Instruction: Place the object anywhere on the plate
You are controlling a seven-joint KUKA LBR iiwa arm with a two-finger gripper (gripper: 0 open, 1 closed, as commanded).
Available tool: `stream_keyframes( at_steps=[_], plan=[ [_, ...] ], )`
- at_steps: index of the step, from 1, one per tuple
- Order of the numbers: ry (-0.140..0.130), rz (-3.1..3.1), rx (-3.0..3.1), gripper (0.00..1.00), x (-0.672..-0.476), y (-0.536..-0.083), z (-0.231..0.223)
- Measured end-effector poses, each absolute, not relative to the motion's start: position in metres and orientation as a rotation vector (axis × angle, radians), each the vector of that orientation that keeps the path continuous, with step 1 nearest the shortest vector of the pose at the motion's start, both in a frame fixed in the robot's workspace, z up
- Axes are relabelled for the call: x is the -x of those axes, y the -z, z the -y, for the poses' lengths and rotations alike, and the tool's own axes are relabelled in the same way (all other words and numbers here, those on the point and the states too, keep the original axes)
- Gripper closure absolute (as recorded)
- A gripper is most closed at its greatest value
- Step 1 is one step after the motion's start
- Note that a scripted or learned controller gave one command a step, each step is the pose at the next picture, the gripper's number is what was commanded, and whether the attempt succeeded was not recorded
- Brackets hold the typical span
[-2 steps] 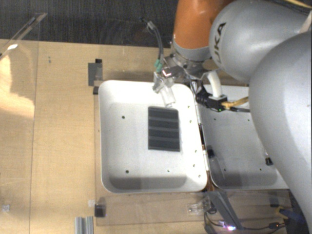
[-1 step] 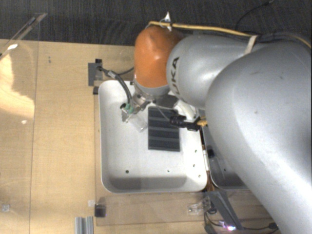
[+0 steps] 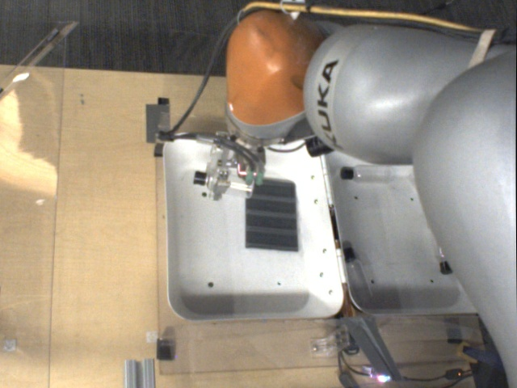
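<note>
Plate [image 3: 272, 214], dark, ribbed, is seen flat in left bin [image 3: 194, 297], toward its right wall; gripper [image 3: 218, 180] hangs just beside plate's upper-left corner; finger state cannot be told, wrist blocks view; object cannot be made out between them; risk judged: release off plate edge, onto bin floor, if aim is not shifted right.

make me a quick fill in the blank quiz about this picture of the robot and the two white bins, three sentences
1. The dark ribbed plate lies in the ____ bin as the camera sees it.
2. The claw hangs over the bin's floor just ____ of the plate in the view.
3. The band above the arm's wrist is ____ in colour.

Missing words: left; left; orange
</note>
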State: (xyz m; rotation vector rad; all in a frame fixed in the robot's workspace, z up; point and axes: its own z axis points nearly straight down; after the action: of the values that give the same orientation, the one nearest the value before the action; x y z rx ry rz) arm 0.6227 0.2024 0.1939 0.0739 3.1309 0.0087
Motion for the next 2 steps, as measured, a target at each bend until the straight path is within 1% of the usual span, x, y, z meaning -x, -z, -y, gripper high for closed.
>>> stream_keyframes(
  at_steps=[1,2],
  plan=[
    [-0.008,-3.082,0.544,1.0,-0.656,-0.214,-0.236],
    [-0.009,-3.114,0.297,1.0,-0.67,-0.309,-0.235]
  ],
)
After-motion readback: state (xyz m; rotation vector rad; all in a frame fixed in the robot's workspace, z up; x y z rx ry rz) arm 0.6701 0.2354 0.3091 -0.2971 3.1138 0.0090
